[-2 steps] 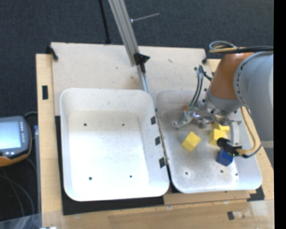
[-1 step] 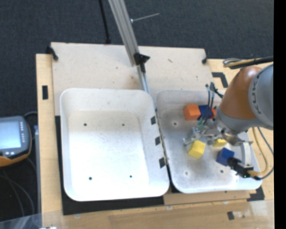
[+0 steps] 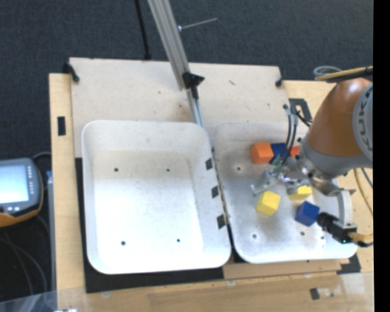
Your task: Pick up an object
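blue cube (image 3: 307,212): lies low in the right bin (image 3: 247,239), nearest the front rim, just right of the yellow cube.
yellow cube (image 3: 268,203): free on the bin floor, just below and left of the tool; looks the easiest target, with bare floor on its left.
tool (image 3: 281,172): down among the blocks under the orange-banded wrist; whether it is clenched or released cannot be told, and nothing is seen gripped.
small yellow block (image 3: 303,190): close by the tool's right, part hidden by the arm.
orange cube (image 3: 262,152): beyond the tool, up and left, beside a blue piece (image 3: 279,151).
advice: centre over one cube, straddle it squarely, avoid nudging its neighbours.
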Controlling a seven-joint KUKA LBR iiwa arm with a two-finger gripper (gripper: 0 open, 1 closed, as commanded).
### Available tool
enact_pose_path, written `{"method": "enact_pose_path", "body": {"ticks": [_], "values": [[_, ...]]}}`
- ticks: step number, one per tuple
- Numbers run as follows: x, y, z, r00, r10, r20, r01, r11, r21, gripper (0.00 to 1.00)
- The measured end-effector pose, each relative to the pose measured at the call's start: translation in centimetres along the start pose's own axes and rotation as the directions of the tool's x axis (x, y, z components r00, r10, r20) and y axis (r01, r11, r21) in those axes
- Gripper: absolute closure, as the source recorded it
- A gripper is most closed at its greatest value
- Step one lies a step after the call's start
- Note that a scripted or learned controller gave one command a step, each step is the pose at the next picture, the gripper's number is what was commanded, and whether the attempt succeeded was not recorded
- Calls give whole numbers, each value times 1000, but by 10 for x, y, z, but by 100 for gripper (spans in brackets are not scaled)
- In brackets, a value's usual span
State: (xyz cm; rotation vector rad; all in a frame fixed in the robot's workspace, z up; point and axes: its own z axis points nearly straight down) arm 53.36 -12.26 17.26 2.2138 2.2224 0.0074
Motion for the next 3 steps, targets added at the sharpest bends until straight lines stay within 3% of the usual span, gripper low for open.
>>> {"method": "enact_pose_path", "body": {"ticks": [1, 2, 3], "values": [[17, -26, 16, 1000, 7, 1, -7, 1000, 8, 0], [-25, 83, 78, 1000, 0, 2, 0, 1000, 2, 0], [-76, 68, 72, 1000, -5, -10, 5, 1000, 4, 0]]}}
